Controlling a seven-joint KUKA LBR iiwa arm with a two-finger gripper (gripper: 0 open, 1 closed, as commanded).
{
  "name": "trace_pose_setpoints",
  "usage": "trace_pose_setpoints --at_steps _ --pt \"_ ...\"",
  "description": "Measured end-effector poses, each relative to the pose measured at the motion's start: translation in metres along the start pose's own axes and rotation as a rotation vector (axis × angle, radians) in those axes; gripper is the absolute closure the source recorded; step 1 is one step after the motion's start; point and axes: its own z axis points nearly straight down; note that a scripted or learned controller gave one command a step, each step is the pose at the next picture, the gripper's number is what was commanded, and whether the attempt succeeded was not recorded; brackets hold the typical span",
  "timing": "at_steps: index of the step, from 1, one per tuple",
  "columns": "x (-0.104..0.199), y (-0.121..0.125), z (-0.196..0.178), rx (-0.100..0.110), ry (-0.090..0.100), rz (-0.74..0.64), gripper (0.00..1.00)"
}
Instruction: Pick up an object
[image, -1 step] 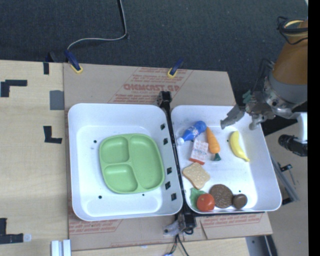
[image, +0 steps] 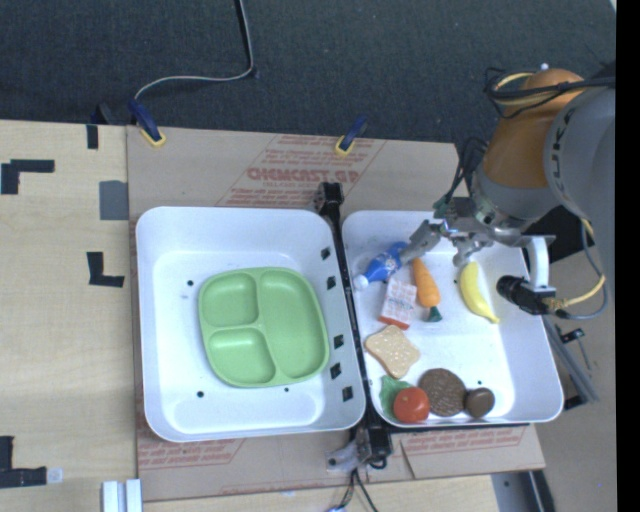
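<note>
The right bin (image: 520, 372) holds several toy foods: a carrot (image: 426, 284), a banana (image: 476, 292), a blue bottle (image: 381, 267), a white and red packet (image: 400, 299), a bread slice (image: 392, 351), a tomato (image: 411, 404), a brown cookie (image: 443, 391) and a small brown ball (image: 480, 401). My gripper (image: 447, 237) hangs over the far part of this bin, just above the carrot's top end and left of the banana. Its fingers (image: 424, 239) are spread open with nothing between them.
The left bin (image: 170, 250) bears a green divided plate (image: 264, 326). A black divider runs between the two bins. The arm's grey body and orange band (image: 525, 140) stand at the right, with cables around it. Cardboard lies under both bins.
</note>
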Motion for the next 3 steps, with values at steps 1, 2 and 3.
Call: trace_pose_setpoints --at_steps 1,2,3 --pt "-0.021 0.017 0.088 -0.015 -0.005 0.001 0.00" --pt "-0.020 0.016 0.081 -0.010 -0.004 0.000 1.00" --pt "0.034 0.044 -0.007 -0.005 0.000 -0.001 1.00"
